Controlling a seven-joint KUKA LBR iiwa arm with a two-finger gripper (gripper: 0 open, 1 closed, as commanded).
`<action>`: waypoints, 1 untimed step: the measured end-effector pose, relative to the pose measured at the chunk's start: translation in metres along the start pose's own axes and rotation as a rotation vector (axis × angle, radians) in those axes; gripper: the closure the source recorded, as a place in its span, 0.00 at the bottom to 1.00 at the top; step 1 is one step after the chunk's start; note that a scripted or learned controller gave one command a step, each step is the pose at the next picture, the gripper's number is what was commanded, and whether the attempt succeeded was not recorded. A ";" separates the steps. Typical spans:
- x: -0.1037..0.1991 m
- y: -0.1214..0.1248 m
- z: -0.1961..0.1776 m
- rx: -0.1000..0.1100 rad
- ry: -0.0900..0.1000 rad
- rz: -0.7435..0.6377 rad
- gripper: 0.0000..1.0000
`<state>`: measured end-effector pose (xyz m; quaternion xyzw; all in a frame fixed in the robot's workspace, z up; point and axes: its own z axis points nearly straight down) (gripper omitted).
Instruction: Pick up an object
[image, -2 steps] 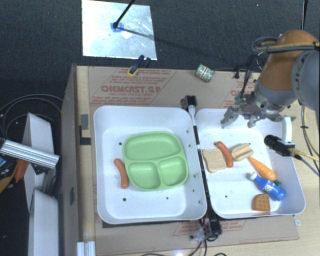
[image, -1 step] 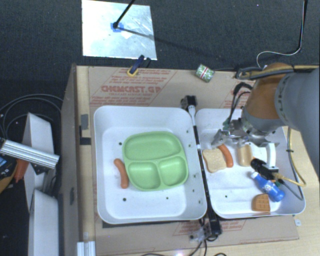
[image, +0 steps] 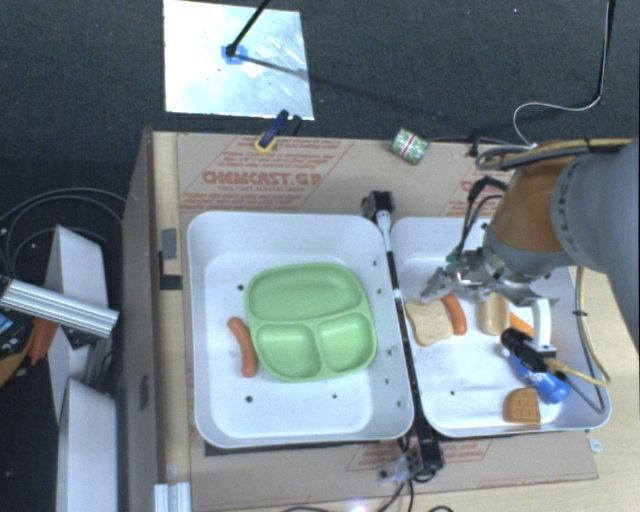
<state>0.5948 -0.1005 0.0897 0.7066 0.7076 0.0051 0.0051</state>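
My gripper (image: 447, 284) hangs low over the right bin (image: 470, 415), near its upper left part. Just below it a small reddish sausage (image: 456, 314) lies against a slice of toast (image: 428, 323). A pale beige piece (image: 490, 314) and a small orange piece (image: 520, 325) lie to the right of the sausage. A round brown biscuit (image: 521, 405) rests near the bin's front edge. Nothing visibly sits in the gripper. In the left bin (image: 215, 290) there is a green divided plate (image: 310, 320) with a second sausage (image: 241, 346) beside its left rim.
A black rail (image: 397, 300) separates the two bins. A small green can (image: 409, 145) and a blue and yellow clip (image: 275, 130) lie on the cardboard behind the bins. The grey arm with its orange band (image: 525, 215) crosses the right bin's far side.
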 end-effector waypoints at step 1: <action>0.001 0.001 -0.011 -0.002 0.001 -0.001 1.00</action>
